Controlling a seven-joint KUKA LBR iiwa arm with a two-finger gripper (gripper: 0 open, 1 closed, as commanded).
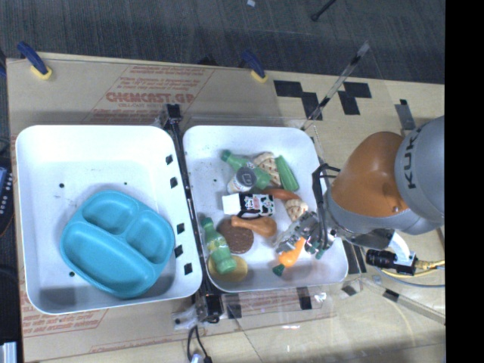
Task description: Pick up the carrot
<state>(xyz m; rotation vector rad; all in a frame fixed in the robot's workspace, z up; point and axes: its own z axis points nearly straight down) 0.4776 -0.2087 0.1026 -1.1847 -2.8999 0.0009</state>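
— Gripper [302,235] sits low in the right bin [203,144], over the carrot [290,254]; whether its fingers are apart or together, I cannot tell.

— And the carrot?

— Near the bin's front right corner (orange, green tip), just beside the drumstick [255,224] and brown patty [240,239]. A blue tray [113,240] lies in the left bin [30,203].

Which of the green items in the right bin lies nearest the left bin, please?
The green bottle at the right bin's front left corner, beside the brown patty; the other green items lie at the back.
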